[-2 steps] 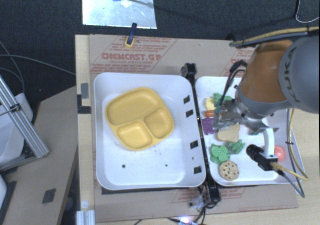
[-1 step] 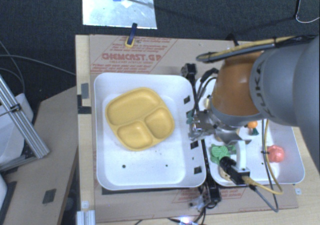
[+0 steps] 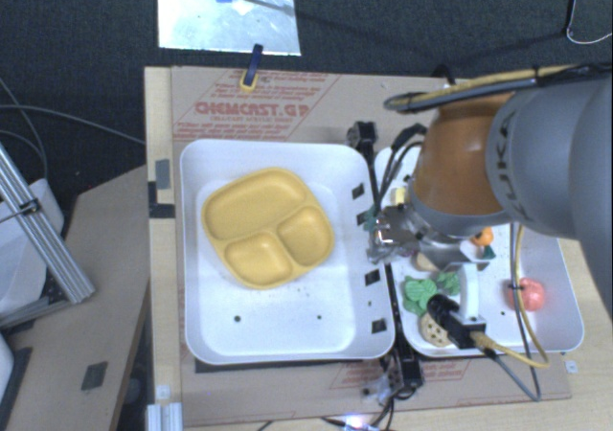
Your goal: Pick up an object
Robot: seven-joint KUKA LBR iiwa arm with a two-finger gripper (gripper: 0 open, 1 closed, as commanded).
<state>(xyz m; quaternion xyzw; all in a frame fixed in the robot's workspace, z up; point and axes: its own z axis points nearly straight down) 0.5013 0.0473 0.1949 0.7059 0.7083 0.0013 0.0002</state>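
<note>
- Camera view is showing the grey arm [image 3: 551, 161] reaching in from three o'clock, its orange band [image 3: 460, 166] hanging over the inner edge of the right bin [image 3: 565, 324].
- Gripper [image 3: 421, 252] is sitting low over that bin's upper-left part; whether its claw is apart or together, I cannot tell, since the wrist is covering it.
- Candidate objects are lying in the right bin: a green leafy toy [image 3: 420, 291] just at six o'clock of the gripper, a spotted cookie-like piece [image 3: 433, 328] beyond it, a pink item [image 3: 530, 295] toward four o'clock, and a small orange piece [image 3: 482, 238] at three o'clock.
- A yellow divided tray [image 3: 266, 226] is resting in the left bin [image 3: 206, 328], well apart at nine o'clock.
- Judging by this, the arm is working through the descent-to-grasp step; nothing is visibly held.
- Next move is calling for closing squarely on one object, probably the green toy, then lifting straight up clear of the bin wall.
</note>
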